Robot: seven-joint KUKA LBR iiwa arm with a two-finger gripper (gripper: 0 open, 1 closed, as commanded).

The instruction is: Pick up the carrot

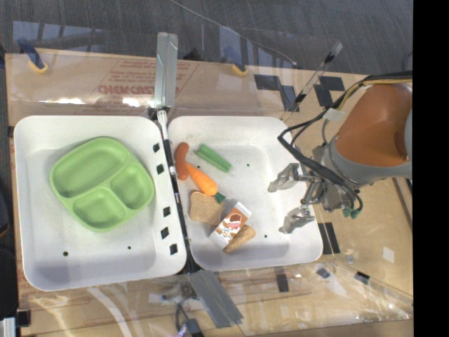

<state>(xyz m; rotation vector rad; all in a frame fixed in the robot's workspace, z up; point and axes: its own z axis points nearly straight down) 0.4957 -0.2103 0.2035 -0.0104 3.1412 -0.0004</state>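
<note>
The carrot [203, 181] is orange with a small green end and lies slanted in the left part of the right bin [259, 248]. My gripper [289, 201] hovers over the right side of that bin, well to the right of the carrot. Its two fingers are spread apart with nothing between them, one fingertip [278, 183] nearer the back and the other nearer the front.
Around the carrot lie a red sausage [182, 160], a green bean pod [214, 158], a slice of bread [205, 208], a small printed carton [231, 225] and a tan wedge [240, 239]. The left bin [42, 258] holds a green divided plate [102, 182].
</note>
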